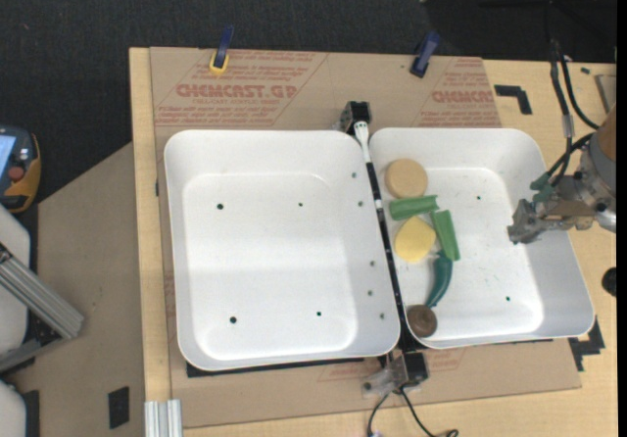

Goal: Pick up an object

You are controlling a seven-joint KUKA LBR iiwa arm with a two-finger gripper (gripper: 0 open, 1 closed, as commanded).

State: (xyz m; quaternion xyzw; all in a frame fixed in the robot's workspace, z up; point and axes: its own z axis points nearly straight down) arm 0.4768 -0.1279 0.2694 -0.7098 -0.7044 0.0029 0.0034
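1. Two white bins on the bench, and all the stuff is in the right bin [490, 146], bunched along its left edge: a tan round disc [406, 176] nearest the far edge, a green block [412, 208] under it, a yellow lump [413, 241], a green stick [447, 234] beside that, a dark teal curved piece [439, 280], and a small brown ball [421, 319] by the near left corner.
2. The left bin [265, 239] has nothing I'd go for.
3. My gripper [521, 227] sits over the right edge of the right bin, well apart from the pile. Can't tell from this angle how wide it's open, and I see nothing in it.
4. What worries me: the pieces are touching or nearly touching, so coming down on the yellow lump could shove the green stick or nudge two things at once.
5. Everything hugs the bin wall too, so a finger could clip the rim or the divider and the grab would close on air.
6. I reckon the brown ball would roll off if hit off-centre.
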